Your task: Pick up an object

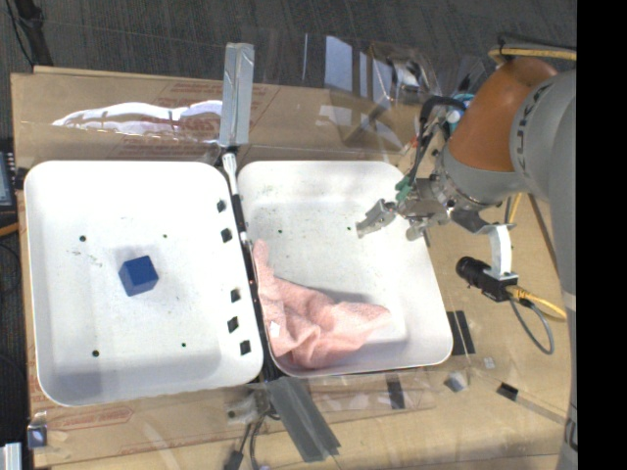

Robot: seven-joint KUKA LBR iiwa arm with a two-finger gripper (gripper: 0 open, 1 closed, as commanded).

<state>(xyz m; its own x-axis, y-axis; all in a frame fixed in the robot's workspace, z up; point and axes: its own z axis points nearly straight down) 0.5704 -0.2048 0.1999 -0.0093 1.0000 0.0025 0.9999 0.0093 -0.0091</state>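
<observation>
You have the arm [509, 125] reaching in from the right of the frame, its orange band at the upper right, with the gripper [377, 218] hanging over the upper right part of the right bin [323, 179]. Its tip points left and a little down, over bare white floor, with nothing between the fingers. You cannot tell from this angle whether they are spread or pressed together.

Look to the lower left of that same bin for the pink cloth [313, 316]: it lies crumpled against the left wall and the near rim, well apart from the gripper.

In the left bin [59, 194], a small blue cube [139, 274] sits alone left of centre, on the bin floor.

Both bins rest on a brown bench [118, 96], and a yellow cable [544, 306] trails beside the right bin at the right of the frame.
</observation>
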